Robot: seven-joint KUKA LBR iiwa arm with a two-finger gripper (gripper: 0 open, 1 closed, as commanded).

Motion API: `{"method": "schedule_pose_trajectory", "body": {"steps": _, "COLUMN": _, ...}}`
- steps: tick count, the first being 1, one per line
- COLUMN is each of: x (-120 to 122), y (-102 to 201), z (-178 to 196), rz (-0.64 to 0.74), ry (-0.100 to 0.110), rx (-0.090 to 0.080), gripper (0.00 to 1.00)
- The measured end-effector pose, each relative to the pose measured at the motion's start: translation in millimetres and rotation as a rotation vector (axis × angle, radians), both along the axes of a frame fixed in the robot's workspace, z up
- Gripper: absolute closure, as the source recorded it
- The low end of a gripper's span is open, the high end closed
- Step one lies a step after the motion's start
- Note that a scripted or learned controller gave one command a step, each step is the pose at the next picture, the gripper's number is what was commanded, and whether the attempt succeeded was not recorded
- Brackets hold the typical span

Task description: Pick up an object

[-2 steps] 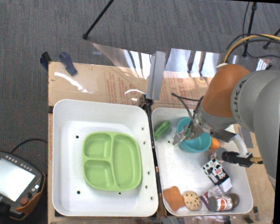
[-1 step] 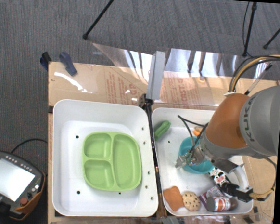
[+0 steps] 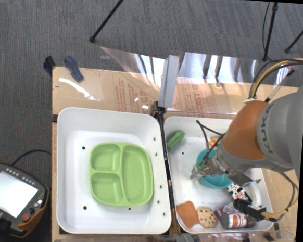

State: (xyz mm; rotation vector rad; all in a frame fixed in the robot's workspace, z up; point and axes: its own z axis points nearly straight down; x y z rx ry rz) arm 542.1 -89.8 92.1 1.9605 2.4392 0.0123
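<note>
So the gripper (image 3: 202, 169) is down in the right bin (image 3: 193, 127), right over a teal bowl-ish thing (image 3: 215, 179) that sits about mid-bin. That's my guess for the thing being picked, since the arm hangs right on top of it. I honestly cannot tell whether the fingers are spread or pinched on anything, the wrist blocks most of it.

Handling-wise, the teal bowl looks like hard toy plastic: light, stiff, probably a bit slick, not something that would break. I'd take it by the rim, one finger inside and one outside, since the curved body would likely squirt out of a pinch.

Other stuff in the right bin:
- a green pickle-shaped piece (image 3: 174, 139) near the far left corner, looks smooth and rounded, easy to take across its narrow width
- an orange flat piece (image 3: 188, 213) and a chocolate-chip cookie (image 3: 206, 216) side by side along the near edge, both low and flat, so hard to get under
- a small can or bottle (image 3: 236, 220) lying on its side near the near right corner, likely to roll
- something small and black-and-white (image 3: 235, 191) just beside the bowl, too small to identify

The left bin (image 3: 69, 137) holds just a green divided plate (image 3: 121, 174), lying flat in the middle, three compartments, nothing in any of them.
</note>
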Motion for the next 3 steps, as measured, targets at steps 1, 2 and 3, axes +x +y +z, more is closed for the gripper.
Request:
{"method": "schedule_pose_trajectory", "body": {"steps": 1, "x": 54.5, "y": -0.6, "z": -1.7, "rz": -0.204, "ry": 0.012, "rx": 0.002, "gripper": 1.00}}
{"method": "schedule_pose_trajectory", "body": {"steps": 2, "x": 53.3, "y": 0.7, "z": -4.5, "rz": -0.202, "ry": 0.017, "rx": 0.003, "gripper": 0.00}}
{"method": "schedule_pose_trajectory", "body": {"steps": 3, "x": 54.1, "y": 0.4, "z": 6.9, "rz": -0.200, "ry": 0.016, "rx": 0.003, "gripper": 1.00}}
